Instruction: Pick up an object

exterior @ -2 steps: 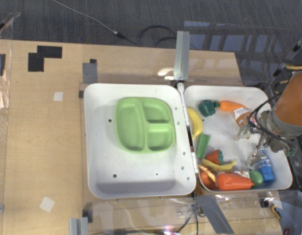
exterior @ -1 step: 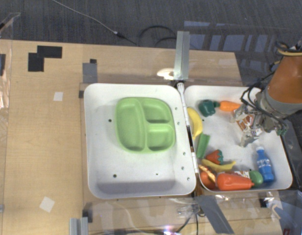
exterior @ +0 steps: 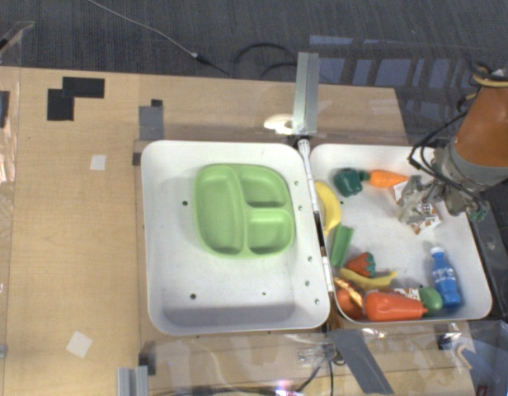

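The gripper (exterior: 419, 207) is seen low over the right bin (exterior: 477, 258), beside the toy carrot (exterior: 384, 178); nothing is seen between its parted fingers. A miss is judged likely, since 2 neighbours, carrot and blue bottle (exterior: 443, 277), lie apart from the fingertips.

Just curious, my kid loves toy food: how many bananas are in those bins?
2, both in the right bin. One banana lies against its left wall, near the green tray's bin. A thinner banana lies in the pile at the front. Others may be buried there.
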Controlling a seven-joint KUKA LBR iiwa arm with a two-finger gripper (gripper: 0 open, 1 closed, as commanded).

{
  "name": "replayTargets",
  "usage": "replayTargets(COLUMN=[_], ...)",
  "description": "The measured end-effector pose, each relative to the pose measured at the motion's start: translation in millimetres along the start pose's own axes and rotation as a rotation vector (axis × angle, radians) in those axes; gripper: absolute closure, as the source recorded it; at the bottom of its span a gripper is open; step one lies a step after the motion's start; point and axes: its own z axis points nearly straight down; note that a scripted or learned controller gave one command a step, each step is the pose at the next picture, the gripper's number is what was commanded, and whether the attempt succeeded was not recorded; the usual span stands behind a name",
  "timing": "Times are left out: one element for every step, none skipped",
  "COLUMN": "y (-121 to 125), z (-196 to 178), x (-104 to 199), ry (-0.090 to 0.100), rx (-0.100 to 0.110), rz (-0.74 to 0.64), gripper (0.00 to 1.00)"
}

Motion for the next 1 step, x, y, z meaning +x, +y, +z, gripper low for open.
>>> replayTargets(y=[0.2], z=[0.5], x=[0.3], ry=[0.001], rx=[0.000], rz=[-0.001], gripper=[0.00])
